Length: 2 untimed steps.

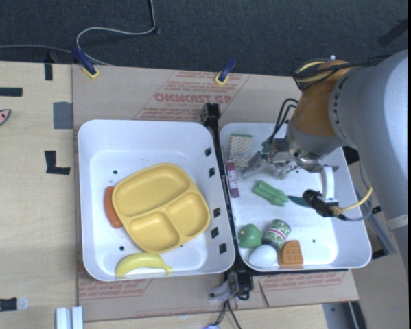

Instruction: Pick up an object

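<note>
Claw hangs low in the right white bin, spread and gripping nothing, poised just above the long green plastic vegetable, seemingly lined up for grabbing.

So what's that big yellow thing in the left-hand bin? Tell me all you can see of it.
The yellow tray is a divided plate, seemingly smooth plastic, with three compartments: one wide, two smaller. It lies face up and turned askew in the left bin. It partly covers an orange object on its left, and a banana lies just below it.
</note>
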Tool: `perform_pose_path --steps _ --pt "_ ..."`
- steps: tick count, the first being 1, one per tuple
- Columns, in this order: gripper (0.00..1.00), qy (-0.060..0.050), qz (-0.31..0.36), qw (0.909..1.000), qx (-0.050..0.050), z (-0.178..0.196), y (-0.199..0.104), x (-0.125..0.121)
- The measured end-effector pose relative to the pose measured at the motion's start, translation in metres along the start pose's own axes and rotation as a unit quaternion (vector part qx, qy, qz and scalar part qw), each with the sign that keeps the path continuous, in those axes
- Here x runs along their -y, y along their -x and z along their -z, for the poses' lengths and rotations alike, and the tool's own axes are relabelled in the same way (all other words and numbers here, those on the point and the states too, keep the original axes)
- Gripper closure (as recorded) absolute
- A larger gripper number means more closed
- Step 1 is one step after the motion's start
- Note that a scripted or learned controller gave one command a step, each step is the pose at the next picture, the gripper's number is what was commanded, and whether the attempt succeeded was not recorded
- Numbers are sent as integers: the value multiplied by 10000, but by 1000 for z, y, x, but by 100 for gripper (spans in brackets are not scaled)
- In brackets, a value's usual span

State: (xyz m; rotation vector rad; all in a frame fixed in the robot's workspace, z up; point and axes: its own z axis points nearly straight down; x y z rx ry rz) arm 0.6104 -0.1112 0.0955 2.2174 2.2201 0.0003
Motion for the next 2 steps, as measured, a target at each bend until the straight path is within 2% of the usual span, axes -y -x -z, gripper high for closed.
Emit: perform_pose_path --steps 2 --pt "0 -28 -5 10000 13 -10 -9 -43"
